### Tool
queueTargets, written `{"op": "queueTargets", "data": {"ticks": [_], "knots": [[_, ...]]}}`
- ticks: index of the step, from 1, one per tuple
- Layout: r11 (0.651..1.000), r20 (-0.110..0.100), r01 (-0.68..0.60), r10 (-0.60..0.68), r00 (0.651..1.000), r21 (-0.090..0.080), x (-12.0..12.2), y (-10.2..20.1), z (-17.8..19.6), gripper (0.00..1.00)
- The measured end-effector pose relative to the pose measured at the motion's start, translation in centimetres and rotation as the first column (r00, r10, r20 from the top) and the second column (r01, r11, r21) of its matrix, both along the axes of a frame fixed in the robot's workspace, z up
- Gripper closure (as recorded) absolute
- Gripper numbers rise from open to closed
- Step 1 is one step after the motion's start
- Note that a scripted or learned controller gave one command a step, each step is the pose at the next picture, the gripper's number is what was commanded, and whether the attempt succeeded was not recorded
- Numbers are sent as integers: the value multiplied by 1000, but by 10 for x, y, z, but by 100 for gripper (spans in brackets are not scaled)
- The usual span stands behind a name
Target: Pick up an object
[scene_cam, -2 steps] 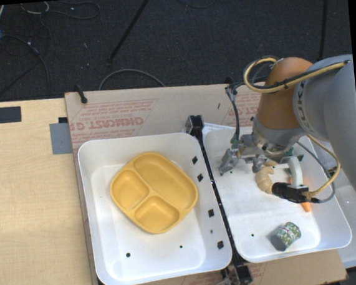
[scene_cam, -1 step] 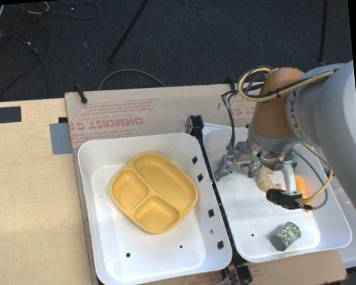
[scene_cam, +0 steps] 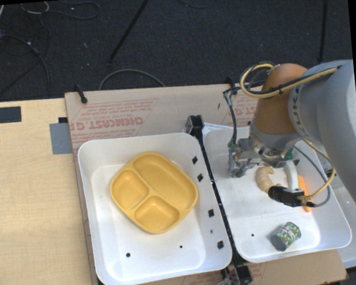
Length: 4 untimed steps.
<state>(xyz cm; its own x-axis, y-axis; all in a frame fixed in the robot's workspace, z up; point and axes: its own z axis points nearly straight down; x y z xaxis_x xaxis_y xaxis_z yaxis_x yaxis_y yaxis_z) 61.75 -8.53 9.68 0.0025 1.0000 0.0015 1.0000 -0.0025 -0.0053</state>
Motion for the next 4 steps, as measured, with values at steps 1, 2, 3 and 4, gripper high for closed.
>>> {"op": "queueTargets", "data": {"ticks": [1, 2, 3, 4], "knots": [[1000, 5, 3, -3, 1000, -2, 7, -8, 49, 100], [1000, 6, -4, 4, 1000, -2, 9, -4, 110, 100], [1000, 4, -4, 4, 1000, -1, 9, -6, 136, 100], [1000, -1, -6, 6, 1000, 0, 2, 46, 123, 100]]}}
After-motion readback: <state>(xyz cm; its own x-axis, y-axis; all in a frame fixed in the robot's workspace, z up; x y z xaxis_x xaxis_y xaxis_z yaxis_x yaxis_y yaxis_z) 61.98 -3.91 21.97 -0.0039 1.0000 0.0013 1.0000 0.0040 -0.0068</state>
